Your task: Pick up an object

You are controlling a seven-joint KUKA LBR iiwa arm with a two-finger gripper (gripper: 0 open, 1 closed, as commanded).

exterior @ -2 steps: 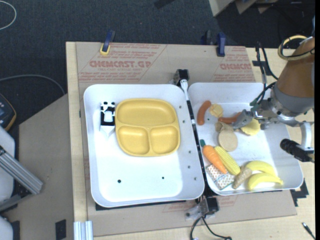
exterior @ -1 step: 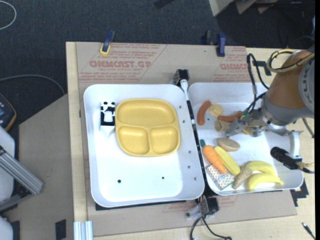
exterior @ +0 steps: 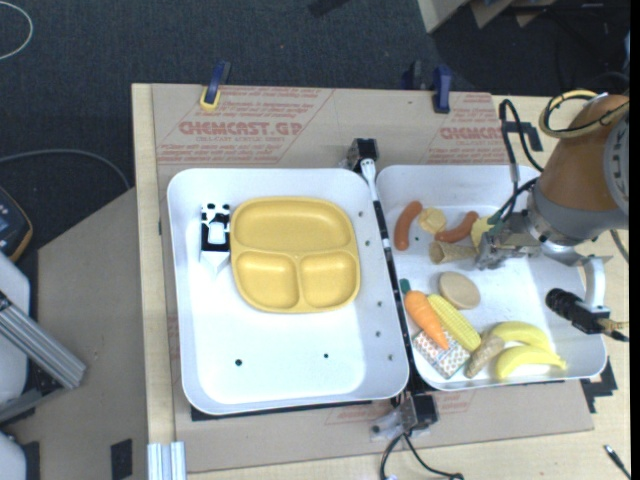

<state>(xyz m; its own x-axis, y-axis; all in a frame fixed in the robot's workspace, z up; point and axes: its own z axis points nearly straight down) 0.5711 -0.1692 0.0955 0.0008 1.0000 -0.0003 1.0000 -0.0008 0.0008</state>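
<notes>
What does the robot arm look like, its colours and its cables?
The arm has a wide orange band above a grey rounded wrist. Black cables loop beside it, and a yellow cable curls on top. The gripper is grey metal.

A robotics lab: clamped board (exterior: 300, 118), white bins (exterior: 190, 298), loose cables (exterior: 515, 138), toy food.

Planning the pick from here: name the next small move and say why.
Probably lower the gripper a little onto the small tan piece beside it. The gripper sits low in the right bin, among the toy food near the red sausage, and nothing is visibly between its fingers yet.
</notes>
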